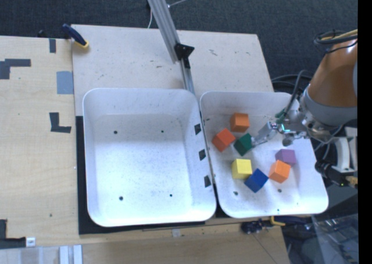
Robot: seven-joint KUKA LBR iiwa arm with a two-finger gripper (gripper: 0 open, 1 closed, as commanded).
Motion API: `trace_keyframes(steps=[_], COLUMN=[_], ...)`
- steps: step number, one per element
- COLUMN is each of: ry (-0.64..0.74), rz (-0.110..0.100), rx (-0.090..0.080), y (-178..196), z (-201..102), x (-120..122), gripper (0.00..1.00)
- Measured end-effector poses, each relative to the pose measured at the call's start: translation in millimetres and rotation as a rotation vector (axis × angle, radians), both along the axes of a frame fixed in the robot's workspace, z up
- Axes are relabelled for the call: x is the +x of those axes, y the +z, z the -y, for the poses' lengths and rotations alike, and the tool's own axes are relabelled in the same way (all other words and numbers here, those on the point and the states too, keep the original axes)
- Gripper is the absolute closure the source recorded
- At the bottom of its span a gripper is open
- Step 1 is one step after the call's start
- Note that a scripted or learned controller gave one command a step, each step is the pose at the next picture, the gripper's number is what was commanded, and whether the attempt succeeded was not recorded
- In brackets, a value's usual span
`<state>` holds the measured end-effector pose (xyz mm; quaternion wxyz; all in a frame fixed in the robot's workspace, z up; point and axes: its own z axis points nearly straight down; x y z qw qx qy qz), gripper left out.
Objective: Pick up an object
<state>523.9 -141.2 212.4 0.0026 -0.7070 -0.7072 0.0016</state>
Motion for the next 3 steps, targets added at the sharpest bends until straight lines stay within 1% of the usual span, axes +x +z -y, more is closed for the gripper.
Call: trace_keyframes(steps=[1,2,3], ry=[0.002,0.001,0.000], rz=[0.004,-0.001,0.000], rx=[-0.001,-0.001,-0.001], y=[2,-49,-96], z=[0,-7,-1], x=[1,8,9], gripper=[0.00,0.00,0.00])
